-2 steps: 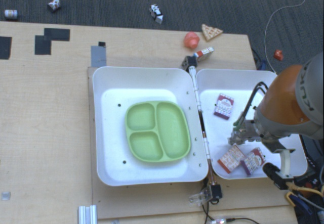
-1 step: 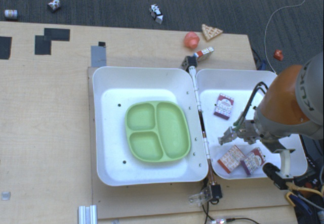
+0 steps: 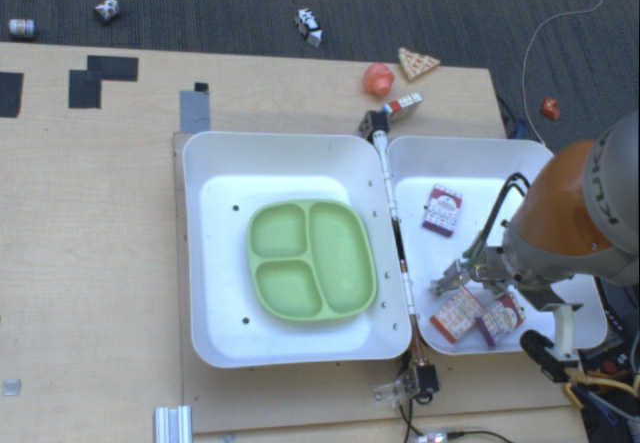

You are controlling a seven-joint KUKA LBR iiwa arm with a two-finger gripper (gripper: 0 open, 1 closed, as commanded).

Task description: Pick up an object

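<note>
The red-and-white snack packet (image 3: 458,314) lies flat at the near edge of the right bin (image 3: 470,163), tilted on a diagonal, with a darker maroon packet (image 3: 497,319) touching its right side and partly tucked under the arm. The gripper (image 3: 452,280) hangs just above the snack packet's far-left corner, its metal fingers (image 3: 447,282) pointing left; from this slant I cannot tell whether the claw is spread or clenched, and nothing shows between its tips, so I judge the pick as not yet made. To do it well, the claw should be centred over the packet's middle rather than its corner, turned so the fingers straddle the narrower way across, and brought straight down until they reach the bin floor on both sides. The neighbour packet is the main trouble (the two touch, so one finger may land on it or drag it along); approaching from the free left and near sides looks safer. A flat packet offers little to pinch, so a firm close and a slow vertical lift would help. A third small red packet (image 3: 442,209) sits well apart toward the far side of the same bin, out of the way. The left bin (image 3: 200,261) holds a green divided plate (image 3: 311,259).
</note>
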